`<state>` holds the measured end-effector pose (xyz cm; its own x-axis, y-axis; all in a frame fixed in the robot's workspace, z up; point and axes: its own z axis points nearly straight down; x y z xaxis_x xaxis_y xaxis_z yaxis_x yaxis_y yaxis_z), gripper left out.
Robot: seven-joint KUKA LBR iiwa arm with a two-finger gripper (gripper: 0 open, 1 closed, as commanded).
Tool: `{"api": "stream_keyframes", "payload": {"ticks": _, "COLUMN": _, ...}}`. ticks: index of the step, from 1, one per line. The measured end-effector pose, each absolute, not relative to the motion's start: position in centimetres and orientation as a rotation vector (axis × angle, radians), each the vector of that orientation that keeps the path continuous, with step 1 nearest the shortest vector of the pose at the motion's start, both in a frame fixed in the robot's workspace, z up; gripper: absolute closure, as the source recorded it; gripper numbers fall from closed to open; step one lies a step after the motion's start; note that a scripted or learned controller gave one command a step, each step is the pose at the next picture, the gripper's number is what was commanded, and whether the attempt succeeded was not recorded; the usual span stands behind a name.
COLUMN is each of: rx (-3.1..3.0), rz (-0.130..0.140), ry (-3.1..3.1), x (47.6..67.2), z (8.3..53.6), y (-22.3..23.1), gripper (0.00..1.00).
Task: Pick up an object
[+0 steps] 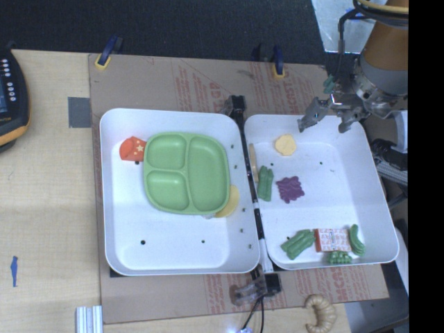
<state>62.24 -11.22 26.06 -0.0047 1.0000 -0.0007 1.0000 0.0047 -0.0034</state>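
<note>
Two smooth white bins (121,255); ridged green three-compartment plate (186,173), rounded corners.

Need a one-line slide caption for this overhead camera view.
Open gripper hovers above the right bin's far edge near a yellow piece; green divided plate fills the left bin.

A pale green divided plate (187,173) in a white bin (125,241); purple grapes (290,188) and a yellow disc (285,145).
</note>
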Motion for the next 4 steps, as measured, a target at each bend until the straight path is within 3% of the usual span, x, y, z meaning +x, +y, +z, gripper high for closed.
{"api": "stream_keyframes", "payload": {"ticks": 1, "rx": -2.211, "rz": 0.014, "ry": -2.219, "x": 59.9, "z": 8.4, "y": -13.0, "gripper": 0.0}}
{"api": "stream_keyframes", "payload": {"ticks": 2, "rx": -2.215, "rz": -0.002, "ry": -2.231, "x": 65.6, "z": 9.3, "y": -11.4, "gripper": 0.0}}
{"api": "stream_keyframes", "payload": {"ticks": 3, "rx": -2.222, "rz": 0.002, "ry": -2.223, "x": 65.7, "z": 9.3, "y": -15.5, "gripper": 0.0}}
{"api": "stream_keyframes", "payload": {"ticks": 4, "rx": -2.212, "rz": 0.01, "ry": -2.218, "x": 57.4, "z": 10.2, "y": -11.4, "gripper": 0.0}}
